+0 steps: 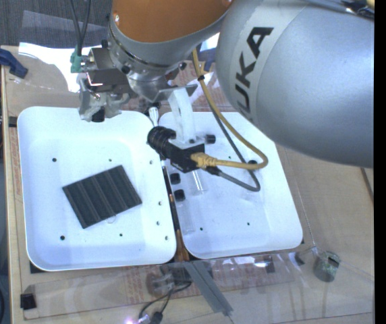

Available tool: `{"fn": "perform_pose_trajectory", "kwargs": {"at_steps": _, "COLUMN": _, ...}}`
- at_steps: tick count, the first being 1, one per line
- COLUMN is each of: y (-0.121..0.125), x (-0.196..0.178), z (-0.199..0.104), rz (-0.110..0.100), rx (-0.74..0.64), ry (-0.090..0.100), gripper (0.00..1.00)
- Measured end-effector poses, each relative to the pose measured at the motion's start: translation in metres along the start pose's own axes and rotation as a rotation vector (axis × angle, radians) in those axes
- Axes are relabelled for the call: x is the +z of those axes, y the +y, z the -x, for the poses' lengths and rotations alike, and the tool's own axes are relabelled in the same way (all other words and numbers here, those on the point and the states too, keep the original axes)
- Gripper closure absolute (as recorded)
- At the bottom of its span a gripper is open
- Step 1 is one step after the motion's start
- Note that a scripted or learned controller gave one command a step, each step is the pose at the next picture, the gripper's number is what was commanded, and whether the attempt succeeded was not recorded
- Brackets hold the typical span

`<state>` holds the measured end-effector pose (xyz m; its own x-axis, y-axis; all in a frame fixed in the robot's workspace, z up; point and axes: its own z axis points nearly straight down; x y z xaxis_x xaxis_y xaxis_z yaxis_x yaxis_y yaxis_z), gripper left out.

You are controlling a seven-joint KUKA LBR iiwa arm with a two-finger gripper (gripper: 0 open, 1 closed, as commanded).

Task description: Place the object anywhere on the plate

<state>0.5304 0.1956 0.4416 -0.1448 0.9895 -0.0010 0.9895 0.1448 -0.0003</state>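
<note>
Lower left of the frame, in the left bin [31, 133], a dark ribbed slab [102, 196] lay flat. It looked stiff, thin and light, best pinched across its narrow width. At upper left the end effector [96, 109] hung over that bin's far rim; I could not tell how open it was.

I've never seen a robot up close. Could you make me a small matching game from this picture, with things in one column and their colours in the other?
Things:
1. ribbed slab
2. band on the arm
3. left bin

Colours:
A. orange
B. white
C. dark grey

Pairs: 1-C, 2-A, 3-B.
</note>
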Motion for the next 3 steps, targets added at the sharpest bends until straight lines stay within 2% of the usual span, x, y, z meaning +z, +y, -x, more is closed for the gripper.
{"fn": "perform_pose_trajectory", "kwargs": {"at_steps": 1, "y": -0.057, "x": 0.157, "z": 0.062, "rz": -0.006, "rx": -0.200, "ry": 0.000, "gripper": 1.00}}
{"fn": "perform_pose_trajectory", "kwargs": {"at_steps": 2, "y": -0.012, "x": 0.056, "z": 0.019, "rz": -0.001, "rx": 0.167, "ry": 0.000, "gripper": 1.00}}
{"fn": "perform_pose_trajectory", "kwargs": {"at_steps": 3, "y": -0.052, "x": 0.092, "z": -0.032, "rz": -0.006, "rx": 0.483, "ry": -0.002, "gripper": 1.00}}
